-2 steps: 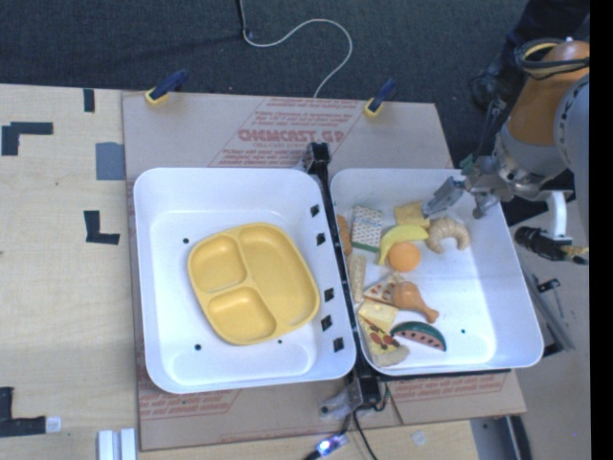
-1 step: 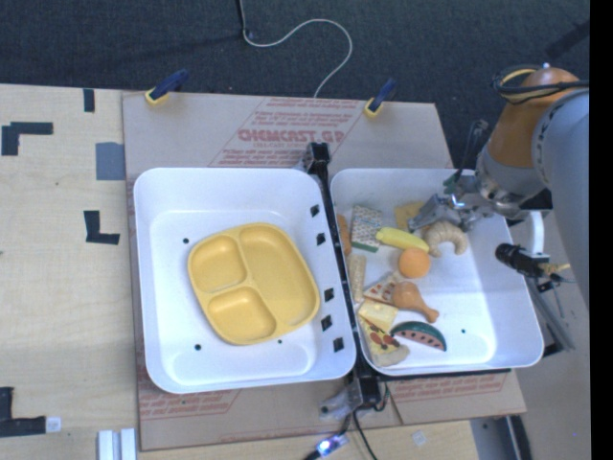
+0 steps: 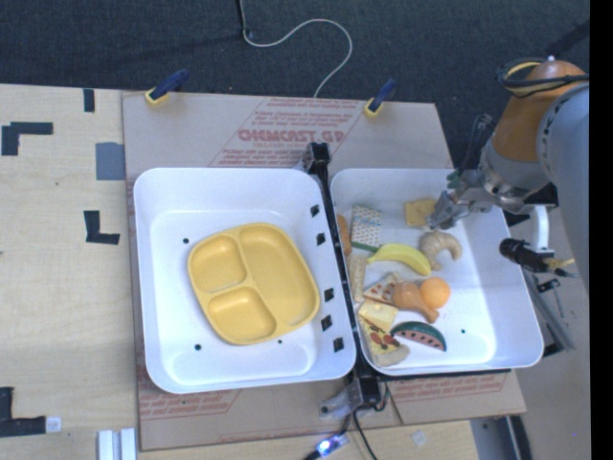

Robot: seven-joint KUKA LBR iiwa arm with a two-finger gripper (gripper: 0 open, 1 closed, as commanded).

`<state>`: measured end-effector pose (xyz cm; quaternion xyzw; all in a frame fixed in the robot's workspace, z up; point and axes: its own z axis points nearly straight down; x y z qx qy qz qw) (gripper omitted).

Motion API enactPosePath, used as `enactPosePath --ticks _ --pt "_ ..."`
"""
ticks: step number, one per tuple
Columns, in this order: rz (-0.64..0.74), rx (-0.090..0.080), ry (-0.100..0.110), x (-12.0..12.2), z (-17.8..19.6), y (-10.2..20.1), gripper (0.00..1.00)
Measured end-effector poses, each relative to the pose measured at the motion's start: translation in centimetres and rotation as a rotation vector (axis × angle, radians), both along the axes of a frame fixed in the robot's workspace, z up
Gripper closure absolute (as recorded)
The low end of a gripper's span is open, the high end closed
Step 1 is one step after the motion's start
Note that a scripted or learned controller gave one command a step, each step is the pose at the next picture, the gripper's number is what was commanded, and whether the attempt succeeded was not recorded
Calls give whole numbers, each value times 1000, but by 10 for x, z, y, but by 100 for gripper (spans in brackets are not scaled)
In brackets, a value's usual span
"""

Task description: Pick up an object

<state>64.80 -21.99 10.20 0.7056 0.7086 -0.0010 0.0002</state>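
Our claw (image 3: 442, 215) hangs low in the right bin (image 3: 479, 348), near its far side. It sits right between the cheese (image 3: 419, 211) and the croissant (image 3: 441, 246), close to both. We cannot tell if it is open or closed, because it is small and dark here. We see no toy pinched in it, so we think nothing is picked up yet.

We think the claw is low because it is trying for one of those two toys. They are the nearest ones. Which one it wants, we cannot say.

A bit further out lies the banana (image 3: 402, 256), just beside the croissant. Below it are the orange (image 3: 436, 290) and a pizza slice (image 3: 383, 289), touching or nearly so. Near the front is the watermelon slice (image 3: 420, 336). A cracker (image 3: 365, 225) rests by the wall between the bins. The toys are bunched on one side, so a grab there may bump a neighbor.

The left bin (image 3: 163, 257) holds a yellow tray (image 3: 252, 283), flat in the middle. It looks like a place to drop a toy later.
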Motion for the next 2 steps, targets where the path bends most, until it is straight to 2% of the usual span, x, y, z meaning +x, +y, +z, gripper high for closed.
enactPosePath --ticks 2 --pt "-3 0 -6 3 118 0 100"
